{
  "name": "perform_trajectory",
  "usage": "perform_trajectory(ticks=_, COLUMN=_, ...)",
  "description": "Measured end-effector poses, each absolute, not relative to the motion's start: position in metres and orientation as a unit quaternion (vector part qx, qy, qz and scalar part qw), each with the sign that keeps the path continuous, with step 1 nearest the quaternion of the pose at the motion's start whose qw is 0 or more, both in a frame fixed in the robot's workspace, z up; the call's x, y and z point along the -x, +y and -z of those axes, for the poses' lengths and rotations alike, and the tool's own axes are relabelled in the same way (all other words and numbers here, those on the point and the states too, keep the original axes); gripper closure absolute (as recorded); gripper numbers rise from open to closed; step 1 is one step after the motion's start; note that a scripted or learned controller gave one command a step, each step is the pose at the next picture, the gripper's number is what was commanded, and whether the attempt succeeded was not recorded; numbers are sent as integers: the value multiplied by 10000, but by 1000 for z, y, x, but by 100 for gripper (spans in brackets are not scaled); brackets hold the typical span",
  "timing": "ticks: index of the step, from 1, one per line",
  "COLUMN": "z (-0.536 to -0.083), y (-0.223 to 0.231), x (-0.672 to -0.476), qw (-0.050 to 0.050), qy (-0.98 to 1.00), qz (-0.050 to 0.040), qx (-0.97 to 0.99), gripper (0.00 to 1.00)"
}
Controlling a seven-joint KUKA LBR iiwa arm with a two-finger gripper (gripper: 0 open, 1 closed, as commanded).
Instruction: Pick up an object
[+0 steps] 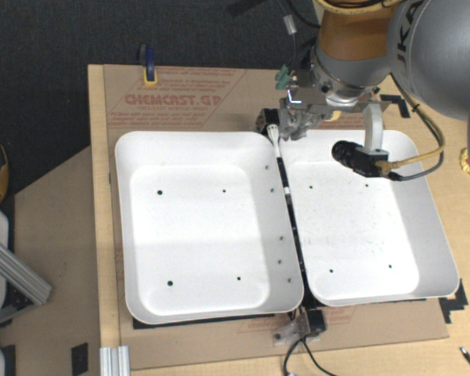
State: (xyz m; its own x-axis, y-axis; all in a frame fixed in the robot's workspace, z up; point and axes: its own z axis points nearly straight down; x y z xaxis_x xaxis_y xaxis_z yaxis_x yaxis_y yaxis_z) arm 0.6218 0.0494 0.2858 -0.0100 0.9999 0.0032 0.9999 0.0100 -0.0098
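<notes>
The grey arm with its orange band (360,14) is seen reaching in from the upper right, its wrist bent downward and the two-finger metal tool (294,124) held low.

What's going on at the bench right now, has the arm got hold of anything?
The grey KUKA arm with the orange band reaches in over the far edge of the right shallow white bin. Its hand sits near the far end of the seam between that bin and the left shallow white bin. I can't see any object between its fingers, and I can't tell how the hand is set from this view.
</notes>
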Motion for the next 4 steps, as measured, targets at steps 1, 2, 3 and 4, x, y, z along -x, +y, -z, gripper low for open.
perform_trajectory(ticks=1, z=-320, y=64, x=-602, qw=-9, qy=-7082, qz=17, qx=7060, gripper=100)
perform_trajectory(ticks=2, z=-292, y=202, x=-613, qw=15, qy=-7119, qz=22, qx=7022, gripper=100)
perform_trajectory(ticks=3, z=-342, y=146, x=-631, qw=-31, qy=-7054, qz=27, qx=7088, gripper=100)
perform_trajectory(ticks=4, z=-265, y=188, x=-667, qw=8, qy=-7080, qz=-8, qx=7062, gripper=100)
